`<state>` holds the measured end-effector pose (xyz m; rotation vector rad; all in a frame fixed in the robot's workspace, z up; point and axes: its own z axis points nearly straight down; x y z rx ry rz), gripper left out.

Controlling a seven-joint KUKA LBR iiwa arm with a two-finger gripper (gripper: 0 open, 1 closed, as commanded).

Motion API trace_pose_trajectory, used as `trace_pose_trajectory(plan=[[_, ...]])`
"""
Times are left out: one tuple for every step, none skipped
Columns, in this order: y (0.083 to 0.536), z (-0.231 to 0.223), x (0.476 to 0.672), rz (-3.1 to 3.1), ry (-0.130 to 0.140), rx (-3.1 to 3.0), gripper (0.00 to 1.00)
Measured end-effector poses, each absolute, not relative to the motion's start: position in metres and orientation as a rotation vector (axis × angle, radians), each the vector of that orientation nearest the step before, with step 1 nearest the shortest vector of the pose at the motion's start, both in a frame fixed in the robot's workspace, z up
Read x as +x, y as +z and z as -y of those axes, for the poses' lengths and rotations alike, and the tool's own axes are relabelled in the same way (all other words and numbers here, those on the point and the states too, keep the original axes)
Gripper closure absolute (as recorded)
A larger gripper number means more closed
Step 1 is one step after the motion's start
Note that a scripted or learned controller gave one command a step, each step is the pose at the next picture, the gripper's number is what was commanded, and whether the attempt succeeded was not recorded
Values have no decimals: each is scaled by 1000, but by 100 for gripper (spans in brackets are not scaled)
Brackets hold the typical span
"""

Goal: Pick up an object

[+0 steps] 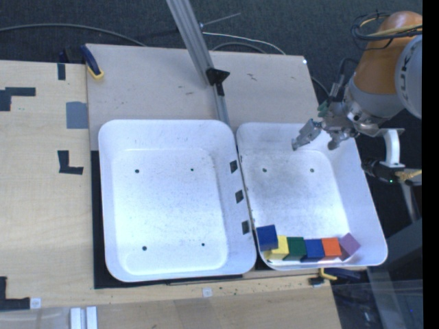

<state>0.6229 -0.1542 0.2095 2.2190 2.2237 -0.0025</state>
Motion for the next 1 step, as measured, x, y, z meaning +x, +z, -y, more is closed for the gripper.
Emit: trace_pose_trajectory(plan=[[230, 161, 617, -2223, 0, 2219, 0]])
